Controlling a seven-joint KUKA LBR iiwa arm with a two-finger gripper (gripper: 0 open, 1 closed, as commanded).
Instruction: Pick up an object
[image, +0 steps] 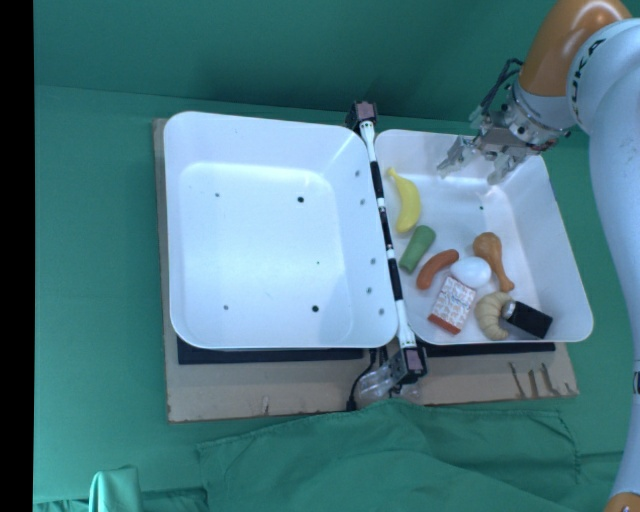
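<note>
The right bin holds several items: a yellow banana, a green cucumber-like piece, an orange-red sausage, a white egg, a brown drumstick, a croissant, a red-and-white packet and a black block. My gripper hangs over the bin's far edge, well above and behind the items, open with nothing between its fingers.
The left bin lies beside the right one, with a striped black-and-white divider bar between them. Both rest on a brown board over green cloth. The arm comes in from the upper right.
</note>
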